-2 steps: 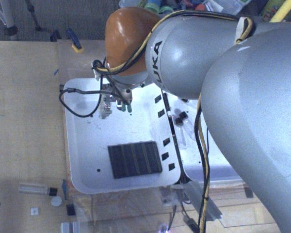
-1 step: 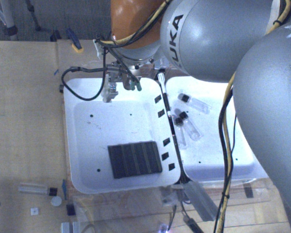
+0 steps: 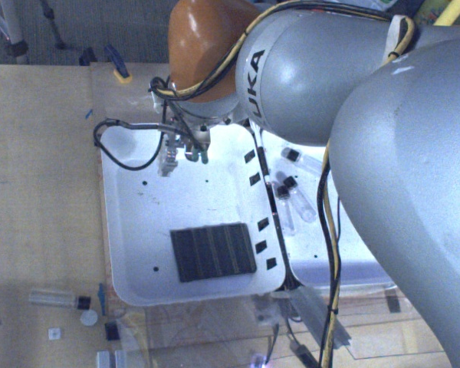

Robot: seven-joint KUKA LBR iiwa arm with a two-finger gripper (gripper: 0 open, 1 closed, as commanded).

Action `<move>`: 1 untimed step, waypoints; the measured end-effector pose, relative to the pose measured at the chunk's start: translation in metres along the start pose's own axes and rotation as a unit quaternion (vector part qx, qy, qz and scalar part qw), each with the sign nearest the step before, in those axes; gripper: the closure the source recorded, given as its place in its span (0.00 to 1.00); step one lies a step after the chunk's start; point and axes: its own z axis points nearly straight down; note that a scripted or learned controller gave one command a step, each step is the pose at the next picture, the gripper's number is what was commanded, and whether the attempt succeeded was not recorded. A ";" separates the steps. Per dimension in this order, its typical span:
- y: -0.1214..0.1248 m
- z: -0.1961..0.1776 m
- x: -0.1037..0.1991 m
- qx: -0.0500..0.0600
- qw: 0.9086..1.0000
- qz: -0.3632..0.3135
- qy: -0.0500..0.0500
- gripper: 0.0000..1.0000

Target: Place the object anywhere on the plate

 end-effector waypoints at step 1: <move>-0.009 -0.018 0.012 0.001 0.972 0.235 0.001 1.00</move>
